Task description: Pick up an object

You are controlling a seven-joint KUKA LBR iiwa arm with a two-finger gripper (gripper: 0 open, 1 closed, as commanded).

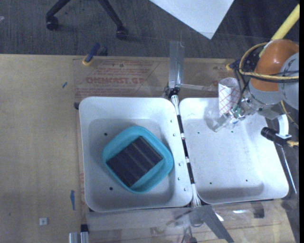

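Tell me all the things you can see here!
White bins: two, white, side by side on the bench; left bin, right bin.
Blue container: one, light blue with a dark ribbed top, in the left bin.
Bench: one, tan wood, under the bins.
White sheet: one, white, on the floor at the top.
Arm: one, grey with orange band, at the right.
Gripper: one, above the right bin's far side.

We see a blue tray in the left bin; the gripper hangs right of it, over the right bin.
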